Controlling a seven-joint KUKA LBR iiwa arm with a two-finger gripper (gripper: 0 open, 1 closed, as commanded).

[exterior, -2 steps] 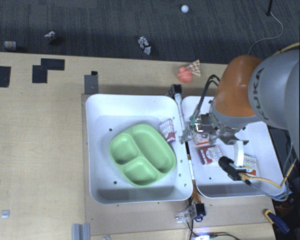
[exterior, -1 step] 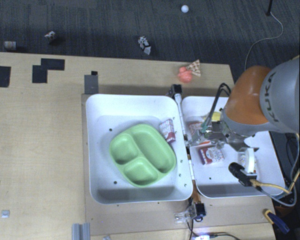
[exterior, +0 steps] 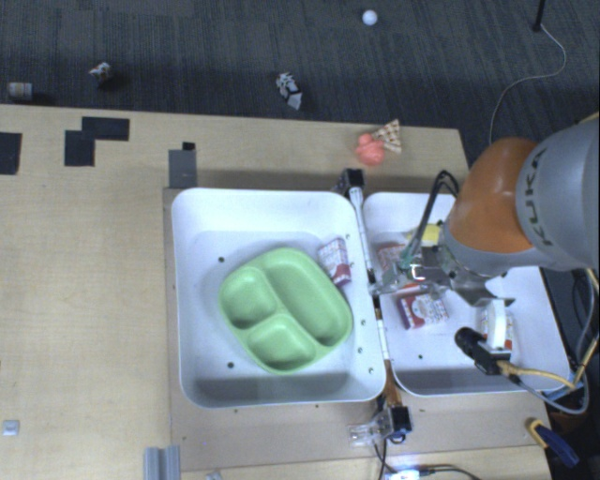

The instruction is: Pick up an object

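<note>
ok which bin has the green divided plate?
The left bin; the green plate lies in its middle. The arm hangs over the right bin.

A pink ball (exterior: 370,149) sits on the bench (exterior: 84,309) near the top, right of the middle, with a small tan thing (exterior: 390,136) touching it. Black patches (exterior: 94,138) mark the bench at the upper left. On the dark floor (exterior: 234,47) along the top lie a white ball (exterior: 369,17) and some small scraps (exterior: 290,90).
</note>
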